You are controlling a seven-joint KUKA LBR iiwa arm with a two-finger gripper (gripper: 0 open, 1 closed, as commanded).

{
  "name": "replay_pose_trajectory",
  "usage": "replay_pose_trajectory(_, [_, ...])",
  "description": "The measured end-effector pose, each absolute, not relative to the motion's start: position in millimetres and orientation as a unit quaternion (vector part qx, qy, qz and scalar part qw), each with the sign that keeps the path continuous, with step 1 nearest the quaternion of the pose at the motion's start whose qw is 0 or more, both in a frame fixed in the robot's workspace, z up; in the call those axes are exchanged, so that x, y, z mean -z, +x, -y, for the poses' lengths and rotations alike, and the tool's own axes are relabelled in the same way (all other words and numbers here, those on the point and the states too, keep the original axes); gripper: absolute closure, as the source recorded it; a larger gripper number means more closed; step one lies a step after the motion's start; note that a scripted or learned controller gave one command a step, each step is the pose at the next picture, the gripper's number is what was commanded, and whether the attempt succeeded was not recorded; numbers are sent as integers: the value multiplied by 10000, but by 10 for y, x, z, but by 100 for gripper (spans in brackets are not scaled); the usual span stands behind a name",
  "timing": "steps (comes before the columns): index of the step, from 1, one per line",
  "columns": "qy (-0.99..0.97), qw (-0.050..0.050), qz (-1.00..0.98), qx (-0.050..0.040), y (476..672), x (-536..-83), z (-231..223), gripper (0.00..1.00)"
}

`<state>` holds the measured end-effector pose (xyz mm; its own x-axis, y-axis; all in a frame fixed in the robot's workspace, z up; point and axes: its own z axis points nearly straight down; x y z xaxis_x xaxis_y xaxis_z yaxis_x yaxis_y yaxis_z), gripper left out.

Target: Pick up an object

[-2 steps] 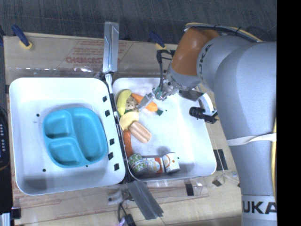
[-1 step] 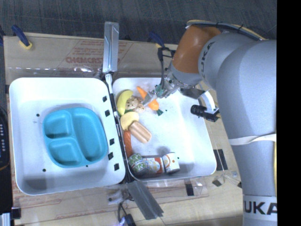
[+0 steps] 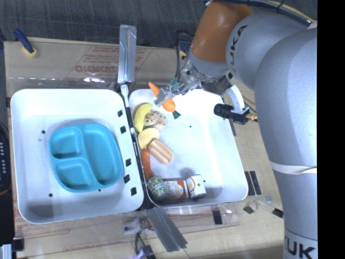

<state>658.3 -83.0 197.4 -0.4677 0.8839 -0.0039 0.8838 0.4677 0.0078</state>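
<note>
1. Where the wrist ends over the far edge of the right bin [image 3: 226,161], the gripper [image 3: 171,93] sits closed around an orange carrot [image 3: 163,97], its fingers pinching the middle of it.
2. Its long axis runs on a diagonal, from a narrow end toward the far left down to a rounder end with a small green tip toward the near right.
3. It hangs at the bin's far left corner, just beyond a yellow banana [image 3: 141,116].
4. From the right, the grey arm [image 3: 269,53] comes in bulky, its orange band [image 3: 215,28] above the wrist, the wrist bent down and to the left.
5. Along the right bin's left wall lie a cracker-like piece [image 3: 155,121], a hot dog [image 3: 160,151] and a can [image 3: 175,189].
6. A blue divided tray [image 3: 83,156] rests in the left bin [image 3: 27,144].
</note>
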Motion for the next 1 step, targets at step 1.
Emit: replay_pose_trajectory(1, [5741, -20, -8188, 11, 6368, -1913, 678, 100])
